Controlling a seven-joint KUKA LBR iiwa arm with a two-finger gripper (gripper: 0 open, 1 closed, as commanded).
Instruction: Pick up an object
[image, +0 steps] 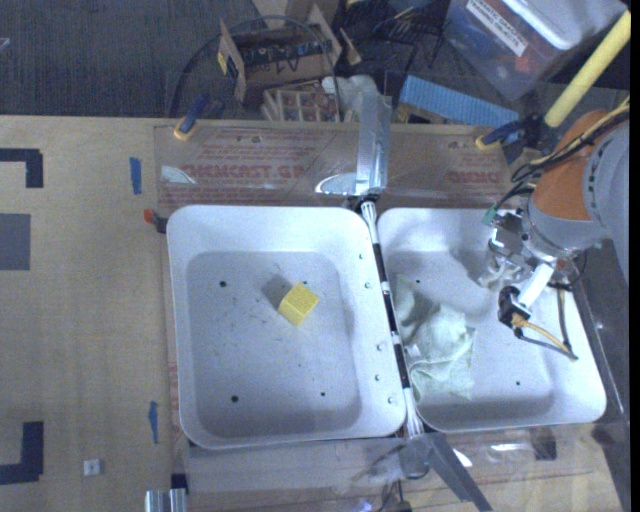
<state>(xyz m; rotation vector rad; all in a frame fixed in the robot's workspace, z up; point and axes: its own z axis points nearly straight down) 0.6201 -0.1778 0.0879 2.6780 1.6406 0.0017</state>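
A small yellow block (298, 303) lies near the middle of the left bin (190, 240), with bare floor on every side. A crumpled pale cloth (437, 345) sits in the right bin (575, 400), close to the divider. The gripper (505, 270) hangs over that bin's upper right part, apart from the cloth; its fingers are perhaps empty, but their spread I cannot tell. The arm (570, 195) slants in from the right.
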